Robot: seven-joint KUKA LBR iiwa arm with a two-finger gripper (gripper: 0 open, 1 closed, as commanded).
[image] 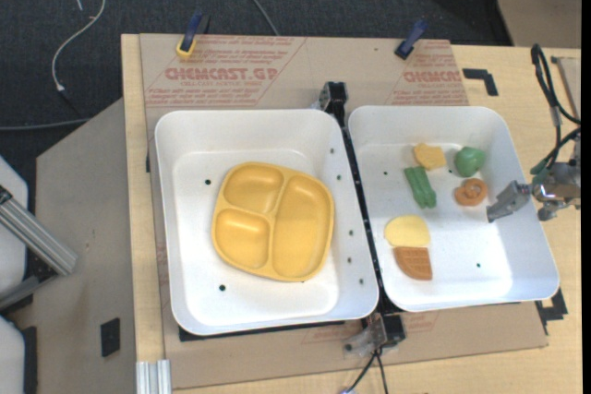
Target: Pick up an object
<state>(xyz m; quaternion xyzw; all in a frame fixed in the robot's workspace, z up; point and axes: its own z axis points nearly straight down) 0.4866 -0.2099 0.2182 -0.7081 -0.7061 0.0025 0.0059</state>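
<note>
The right bin [480,277] holds several small toy foods. A yellow chunk [428,155] and a round green piece [468,161] lie near its back. A long green piece [420,186] sits left of an orange round piece [472,192]. Toward the front are a pale yellow oval [407,231] and a brown waffle-like piece [415,262] touching it. My gripper [517,197] reaches in low over the bin's right rim, just right of the orange piece and apart from it. I see nothing held in it.
The left bin [185,152] holds a yellow divided plate [273,220]. A black bracket [333,94] sits at the back between the bins. Cables [554,106] hang along the right side. Blue clamps [192,34] pin the cardboard base.
</note>
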